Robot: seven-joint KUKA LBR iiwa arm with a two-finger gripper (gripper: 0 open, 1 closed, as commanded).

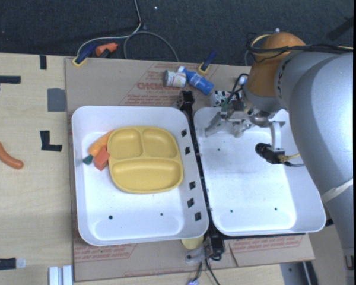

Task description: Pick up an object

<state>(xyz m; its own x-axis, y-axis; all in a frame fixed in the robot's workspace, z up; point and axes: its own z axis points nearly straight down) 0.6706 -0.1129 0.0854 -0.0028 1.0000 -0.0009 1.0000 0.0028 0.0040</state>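
A yellow divided plate (145, 159) lies in the left bin (92, 218). Against the plate's left edge rests an orange carrot-like toy (99, 150) with a green tip. My gripper (225, 129) hangs over the far edge of the right bin (255, 212), close to the divider between the bins. Its fingers (211, 126) are spread open and point down toward the bin floor, with nothing between them. The gripper is well right of the plate and the carrot toy.
A blue and white object (187, 79) lies on the cardboard behind the bins. An orange sausage toy (8, 155) sits on the bench far left. An orange clamp (102, 50) is at the back left. The arm's grey bulk (320, 117) covers the right side.
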